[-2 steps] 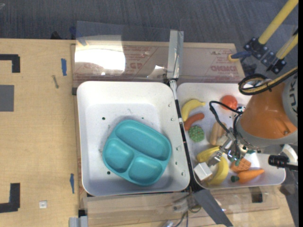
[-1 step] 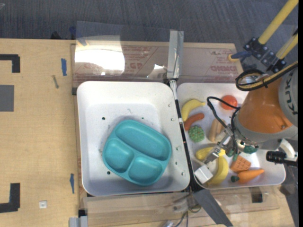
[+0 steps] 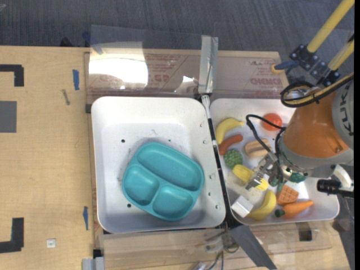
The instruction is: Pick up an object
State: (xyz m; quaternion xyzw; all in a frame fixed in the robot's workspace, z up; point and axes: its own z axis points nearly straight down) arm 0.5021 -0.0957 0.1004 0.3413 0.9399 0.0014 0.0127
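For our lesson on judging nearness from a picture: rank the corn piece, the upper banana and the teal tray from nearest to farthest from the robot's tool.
1. Corn piece, just left of the tool.
2. Upper banana, toward the right bin's back.
3. Teal tray, in the left bin.

Red lettering runs across the cardboard panel (image 3: 247, 75) standing behind the two bins, printed upside down from this angle and too faint to read. On the arm's grey casing (image 3: 347, 108), at the frame's right edge, a partial dark letter "K" is visible.
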